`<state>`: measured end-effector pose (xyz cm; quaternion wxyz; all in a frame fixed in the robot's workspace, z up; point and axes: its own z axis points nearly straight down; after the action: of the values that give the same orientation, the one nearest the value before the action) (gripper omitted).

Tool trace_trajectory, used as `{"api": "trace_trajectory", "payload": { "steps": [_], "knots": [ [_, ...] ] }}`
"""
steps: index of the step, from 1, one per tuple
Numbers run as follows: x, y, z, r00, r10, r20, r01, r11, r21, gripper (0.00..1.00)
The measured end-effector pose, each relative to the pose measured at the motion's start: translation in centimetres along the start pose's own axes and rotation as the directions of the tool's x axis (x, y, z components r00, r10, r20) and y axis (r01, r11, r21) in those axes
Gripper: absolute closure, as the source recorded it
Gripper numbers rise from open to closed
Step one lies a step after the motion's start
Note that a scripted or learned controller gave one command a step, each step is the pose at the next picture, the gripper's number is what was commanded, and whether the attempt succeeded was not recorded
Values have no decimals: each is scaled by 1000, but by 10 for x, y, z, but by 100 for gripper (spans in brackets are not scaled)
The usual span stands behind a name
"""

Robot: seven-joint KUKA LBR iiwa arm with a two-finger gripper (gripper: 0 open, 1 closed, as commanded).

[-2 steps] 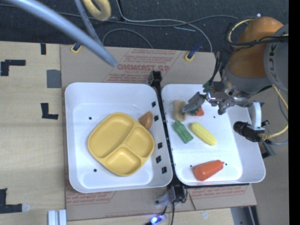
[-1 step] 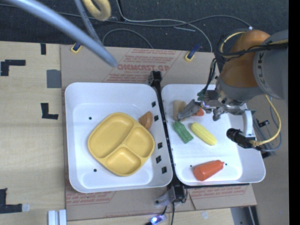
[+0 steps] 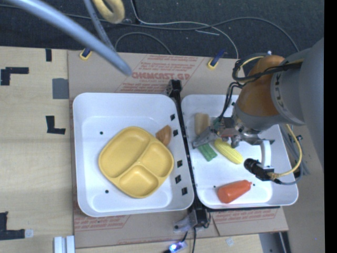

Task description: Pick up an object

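Two shallow white bins sit side by side on a cardboard sheet. The left bin [image 3: 87, 141] holds a yellow divided plate [image 3: 136, 161] with three compartments, lying a little tilted toward the bin's middle, and one small brown piece of toy food [image 3: 164, 135] touching the plate's upper right rim, close to the divider between the bins.

The right bin [image 3: 281, 191] holds four toy foods: a tan bread-like piece [image 3: 201, 123] near its upper left, a green block [image 3: 207, 152] just below that, a yellow corn cob [image 3: 228, 152] beside the green block, and an orange carrot [image 3: 234, 191] lying alone near the front wall.

The arm, grey with its orange band [image 3: 258, 91], comes in from the right and hangs low over the right bin. The gripper [image 3: 206, 137] points left, its grey tip lying between the bread piece and the green block, just beside the corn. Whether the claw is apart or together cannot be told here; nothing is seen clamped in it.

Open floor remains in the left bin along its top, left and front walls. In the right bin, the strip around the carrot is bare, and the carrot sits well apart from the cluster under the gripper. The green block and bread piece lie close to the divider wall.
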<state>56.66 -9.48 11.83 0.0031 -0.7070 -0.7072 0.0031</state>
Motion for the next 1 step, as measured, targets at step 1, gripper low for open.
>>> {"api": "trace_trajectory", "payload": {
  "steps": [1],
  "knots": [
    [1,2,-14,1000,-2,0,2,1000,-5,100]
  ]
}}
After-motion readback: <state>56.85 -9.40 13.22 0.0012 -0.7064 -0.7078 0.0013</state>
